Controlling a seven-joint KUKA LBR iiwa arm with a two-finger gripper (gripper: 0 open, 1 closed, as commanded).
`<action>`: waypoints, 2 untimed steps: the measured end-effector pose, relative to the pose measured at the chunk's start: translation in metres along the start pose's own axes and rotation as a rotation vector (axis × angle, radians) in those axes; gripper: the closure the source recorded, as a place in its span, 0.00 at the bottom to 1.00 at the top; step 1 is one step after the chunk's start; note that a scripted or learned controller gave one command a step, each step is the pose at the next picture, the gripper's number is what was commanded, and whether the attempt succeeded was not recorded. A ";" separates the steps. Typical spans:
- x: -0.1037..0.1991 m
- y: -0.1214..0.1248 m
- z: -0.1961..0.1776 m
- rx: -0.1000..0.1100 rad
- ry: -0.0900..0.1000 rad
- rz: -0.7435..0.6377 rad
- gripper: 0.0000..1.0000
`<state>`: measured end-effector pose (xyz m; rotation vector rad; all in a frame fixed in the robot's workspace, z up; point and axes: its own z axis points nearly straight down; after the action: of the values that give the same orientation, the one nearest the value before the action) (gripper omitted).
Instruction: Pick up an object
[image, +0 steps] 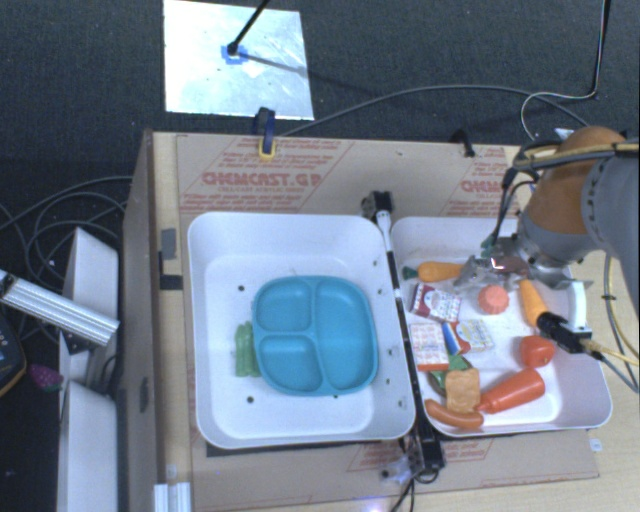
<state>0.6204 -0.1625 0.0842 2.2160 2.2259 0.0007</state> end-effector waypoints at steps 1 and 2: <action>-0.001 0.001 -0.012 -0.004 -0.001 -0.002 1.00; -0.001 0.001 -0.012 -0.004 -0.001 -0.002 0.00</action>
<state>0.6215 -0.1630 0.0958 2.2116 2.2251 0.0037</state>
